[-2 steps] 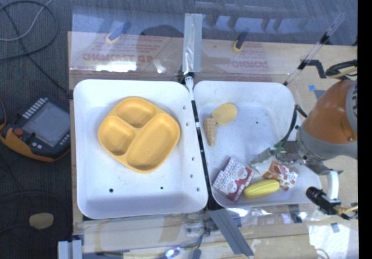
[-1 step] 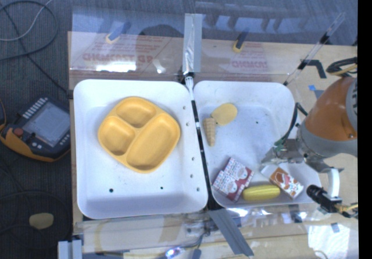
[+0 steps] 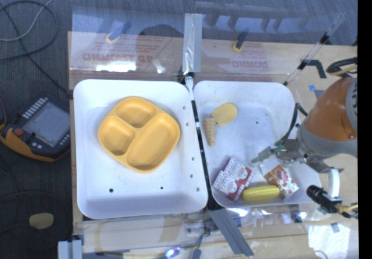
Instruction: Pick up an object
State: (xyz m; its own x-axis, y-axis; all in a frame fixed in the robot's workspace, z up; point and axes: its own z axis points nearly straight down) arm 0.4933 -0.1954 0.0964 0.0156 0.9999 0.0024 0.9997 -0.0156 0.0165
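1. Your cone [image 3: 209, 131] lies flat by the right bin's left wall, beside a yellow disc [image 3: 225, 113].
2. A red-white carton [image 3: 232, 178] lies near the front.
3. The banana [image 3: 260, 194] touches a second pack [image 3: 281, 180] (tilted).

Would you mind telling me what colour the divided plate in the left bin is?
The plate is yellow, seen best in the camera view.

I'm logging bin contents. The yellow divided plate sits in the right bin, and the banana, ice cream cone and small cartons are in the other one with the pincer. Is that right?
Not quite. The camera view shows the plate in the left bin. The banana, cone and cartons lie in the right bin, where the pincer reaches in.
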